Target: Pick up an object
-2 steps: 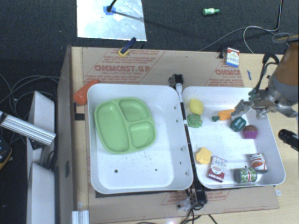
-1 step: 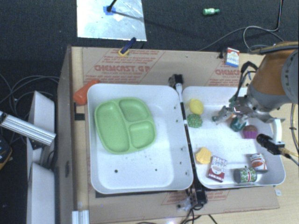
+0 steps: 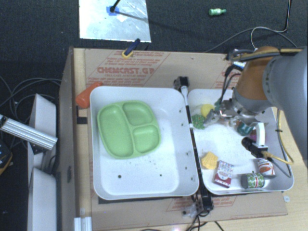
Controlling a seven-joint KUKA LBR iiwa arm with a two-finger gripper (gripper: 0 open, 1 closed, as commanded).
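gripper [image 3: 215, 116] low over right bin [image 3: 285, 184], upper left corner | finger state: cannot tell | nearest targets: yellow piece [image 3: 206, 110], green piece [image 3: 198, 121] | advice: centre over one piece, descend straight, avoid divider wall.

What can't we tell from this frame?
- Gripper: finger state and any hold unreadable; small, blurred, under the arm's wrist.
- Teal item in the right bin: partly hidden by the arm, identity unclear.
- Red packet and can: labels too small to read.

Grey arm [image 3: 286, 78] — orange band
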